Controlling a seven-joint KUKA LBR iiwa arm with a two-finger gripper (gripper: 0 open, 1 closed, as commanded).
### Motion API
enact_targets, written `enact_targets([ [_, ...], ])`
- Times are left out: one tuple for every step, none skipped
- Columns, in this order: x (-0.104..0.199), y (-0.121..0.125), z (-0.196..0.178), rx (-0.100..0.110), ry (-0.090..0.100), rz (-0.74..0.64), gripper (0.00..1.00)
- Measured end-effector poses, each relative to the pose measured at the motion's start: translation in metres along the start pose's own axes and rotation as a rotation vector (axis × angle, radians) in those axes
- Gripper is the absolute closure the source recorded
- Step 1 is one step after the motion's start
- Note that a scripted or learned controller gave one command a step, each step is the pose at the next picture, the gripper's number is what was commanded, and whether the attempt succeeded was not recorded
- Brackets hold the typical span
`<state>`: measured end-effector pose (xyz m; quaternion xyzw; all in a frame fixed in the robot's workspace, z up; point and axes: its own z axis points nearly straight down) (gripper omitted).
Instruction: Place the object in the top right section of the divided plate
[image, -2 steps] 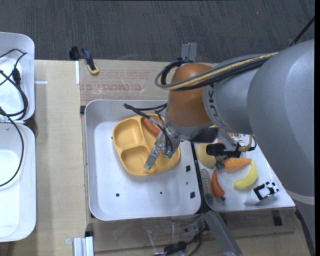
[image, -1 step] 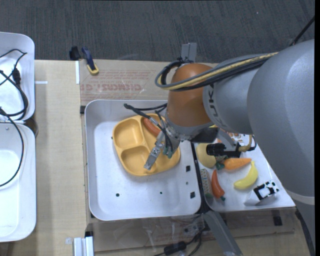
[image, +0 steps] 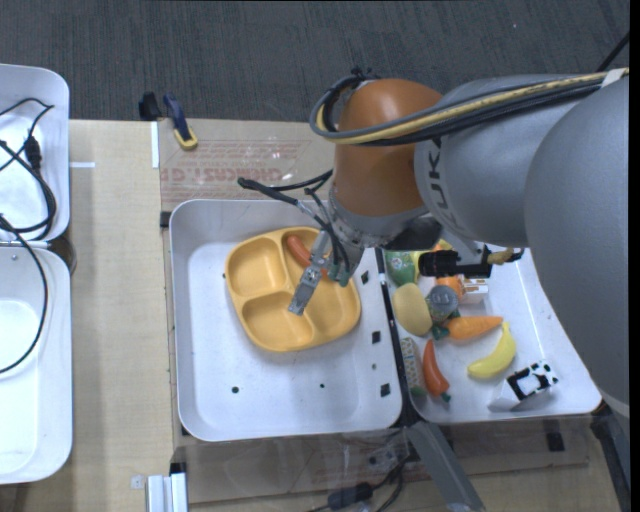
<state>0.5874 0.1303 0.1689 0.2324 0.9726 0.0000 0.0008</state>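
While scanning from the left, plate first: yellow divided plate (image: 290, 290) in left bin (image: 200, 400).
Sausage (image: 298, 247): lies in plate's far-right section, long axis slanting far-left to near-right.
Gripper (image: 318, 275): just right and near of sausage; finger state cannot tell.

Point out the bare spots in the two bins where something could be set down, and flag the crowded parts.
Left bin: its floor is bare below and left of the yellow divided plate. The plate's left and lower sections look bare; the gripper hangs over its top right section, beside a sausage. Right bin: crowded along its left side with the banana, carrot and other toy food.
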Motion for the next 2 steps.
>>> enact_targets([
  [-0.001,-0.001,-0.009,0.000,-0.001,0.002,1.00],
  [0.032,-0.033,-0.022,0.000,0.001,-0.347,1.00],
])
